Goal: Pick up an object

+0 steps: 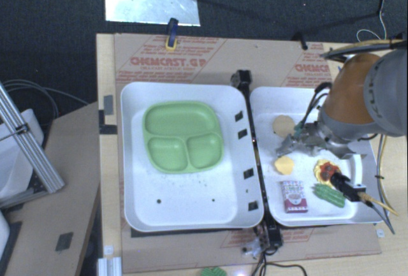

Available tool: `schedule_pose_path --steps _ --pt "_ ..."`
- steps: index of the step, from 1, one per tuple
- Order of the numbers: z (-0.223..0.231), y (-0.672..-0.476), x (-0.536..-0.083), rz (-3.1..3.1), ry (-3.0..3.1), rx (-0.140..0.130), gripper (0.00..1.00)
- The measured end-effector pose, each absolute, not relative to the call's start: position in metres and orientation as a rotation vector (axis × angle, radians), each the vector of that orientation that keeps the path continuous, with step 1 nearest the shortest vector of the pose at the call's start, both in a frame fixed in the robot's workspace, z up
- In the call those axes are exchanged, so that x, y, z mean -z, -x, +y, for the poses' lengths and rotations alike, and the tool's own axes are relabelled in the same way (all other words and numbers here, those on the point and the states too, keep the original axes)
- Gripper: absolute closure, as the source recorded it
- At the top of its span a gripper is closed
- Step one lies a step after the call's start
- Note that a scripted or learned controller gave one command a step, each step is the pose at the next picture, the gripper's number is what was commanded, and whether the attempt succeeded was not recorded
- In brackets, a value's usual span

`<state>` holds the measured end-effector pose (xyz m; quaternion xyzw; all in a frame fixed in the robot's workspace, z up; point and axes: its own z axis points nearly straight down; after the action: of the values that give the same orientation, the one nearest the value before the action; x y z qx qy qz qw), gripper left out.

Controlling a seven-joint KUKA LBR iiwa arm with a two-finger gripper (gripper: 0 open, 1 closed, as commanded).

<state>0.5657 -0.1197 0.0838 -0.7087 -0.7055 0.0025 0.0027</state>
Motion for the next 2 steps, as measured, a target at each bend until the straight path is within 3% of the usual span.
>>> schedule_pose_path --steps 1,2 --pt "-0.086 -0.525 -0.084 -2.219 2.218 -0.002 0.00" --pt "-0.088 -0.528 -0.095 -2.223 2.224 0.004 1.00"
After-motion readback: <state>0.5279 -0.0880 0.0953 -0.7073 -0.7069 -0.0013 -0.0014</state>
